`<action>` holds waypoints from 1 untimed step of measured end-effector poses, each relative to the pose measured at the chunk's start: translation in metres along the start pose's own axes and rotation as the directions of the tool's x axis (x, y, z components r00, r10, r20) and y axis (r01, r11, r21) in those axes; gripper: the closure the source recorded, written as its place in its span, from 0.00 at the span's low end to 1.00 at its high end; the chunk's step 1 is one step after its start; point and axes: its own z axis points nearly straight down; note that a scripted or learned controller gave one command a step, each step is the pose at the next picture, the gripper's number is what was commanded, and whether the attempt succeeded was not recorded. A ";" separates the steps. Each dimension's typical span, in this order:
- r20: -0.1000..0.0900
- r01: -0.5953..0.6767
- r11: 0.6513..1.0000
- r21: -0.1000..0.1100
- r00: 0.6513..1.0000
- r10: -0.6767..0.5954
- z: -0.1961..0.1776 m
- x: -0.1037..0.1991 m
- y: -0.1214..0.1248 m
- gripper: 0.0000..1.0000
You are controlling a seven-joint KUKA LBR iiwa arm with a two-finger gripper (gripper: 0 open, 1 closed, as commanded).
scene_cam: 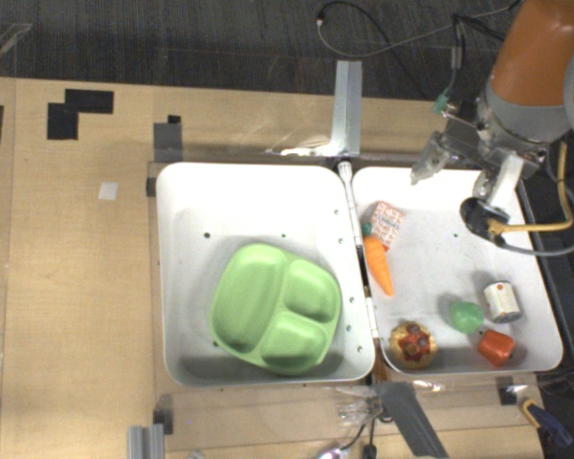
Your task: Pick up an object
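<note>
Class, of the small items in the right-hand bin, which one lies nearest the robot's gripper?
The red-and-white patterned packet by the divider, just above the orange toy carrot; the others sit lower, farther from the gripper.

A robotics lab: a wooden bench (67,285) bearing white bins (187,208), loose cables (383,22) and metal brackets (348,103).

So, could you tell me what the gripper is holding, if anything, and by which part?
Nothing is held: the gripper is raised above the right bin's far end, apart from the objects.

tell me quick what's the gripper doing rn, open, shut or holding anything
gripper: above the back of the right bin, nothing seen between its fingers; open or shut cannot be told.
</note>
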 end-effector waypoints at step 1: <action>0.001 0.035 0.999 0.004 0.999 -0.035 0.095 0.046 -0.011 0.00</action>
